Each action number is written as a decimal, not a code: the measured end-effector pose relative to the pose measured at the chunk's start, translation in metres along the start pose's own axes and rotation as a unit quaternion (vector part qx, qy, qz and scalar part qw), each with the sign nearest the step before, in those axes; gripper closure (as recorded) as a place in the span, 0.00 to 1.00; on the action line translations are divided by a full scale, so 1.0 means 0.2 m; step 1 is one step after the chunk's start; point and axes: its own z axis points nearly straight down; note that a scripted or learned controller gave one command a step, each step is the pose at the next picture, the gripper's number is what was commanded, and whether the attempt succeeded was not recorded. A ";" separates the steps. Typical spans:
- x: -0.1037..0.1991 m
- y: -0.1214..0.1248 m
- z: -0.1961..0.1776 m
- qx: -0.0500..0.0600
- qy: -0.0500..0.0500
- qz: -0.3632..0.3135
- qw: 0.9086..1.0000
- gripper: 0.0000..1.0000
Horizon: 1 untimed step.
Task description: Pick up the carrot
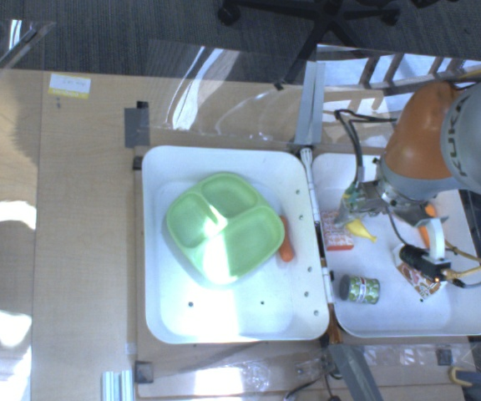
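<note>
A small orange carrot (286,246) lies in the left bin (165,307), tucked against the right edge of the green divided plate (224,226) and partly hidden by it. My gripper (362,200) hangs over the right bin (466,316), at its upper left, above a yellow item (360,229). It is well to the right of the carrot, across the wall between the bins. Nothing can be made out in its grasp.
The right bin holds a red and white packet (337,233), a small green can (361,289), a brown wrapper (421,277) and an orange and white piece (428,234). The arm's orange band (420,132) looms over that bin's far side.
</note>
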 end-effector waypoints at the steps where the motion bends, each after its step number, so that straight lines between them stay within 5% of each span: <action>1: 0.00 0.00 0.00 0.000 0.000 0.000 1.000 0.00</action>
